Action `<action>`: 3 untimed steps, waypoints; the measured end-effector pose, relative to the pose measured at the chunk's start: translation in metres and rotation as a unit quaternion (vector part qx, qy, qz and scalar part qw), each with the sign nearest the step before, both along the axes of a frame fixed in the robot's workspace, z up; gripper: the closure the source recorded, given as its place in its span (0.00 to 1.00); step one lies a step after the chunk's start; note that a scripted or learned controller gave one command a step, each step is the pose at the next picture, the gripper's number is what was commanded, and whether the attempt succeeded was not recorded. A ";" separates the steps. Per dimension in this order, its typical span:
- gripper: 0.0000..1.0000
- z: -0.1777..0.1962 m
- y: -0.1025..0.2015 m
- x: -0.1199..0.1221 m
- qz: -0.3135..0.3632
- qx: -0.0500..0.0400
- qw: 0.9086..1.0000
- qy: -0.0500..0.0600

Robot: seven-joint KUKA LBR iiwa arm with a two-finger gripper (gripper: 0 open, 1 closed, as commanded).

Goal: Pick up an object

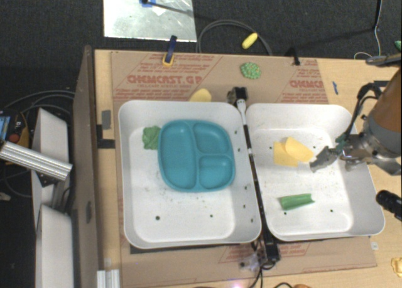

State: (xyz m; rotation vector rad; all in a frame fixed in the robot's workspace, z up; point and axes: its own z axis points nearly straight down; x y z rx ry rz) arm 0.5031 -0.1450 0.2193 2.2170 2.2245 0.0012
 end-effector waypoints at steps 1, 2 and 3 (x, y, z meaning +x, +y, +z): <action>0.00 -0.069 0.034 -0.018 0.001 0.001 1.000 0.003; 0.00 -0.137 0.050 -0.015 0.000 -0.001 1.000 -0.002; 0.00 -0.135 0.031 -0.016 -0.001 0.000 1.000 -0.001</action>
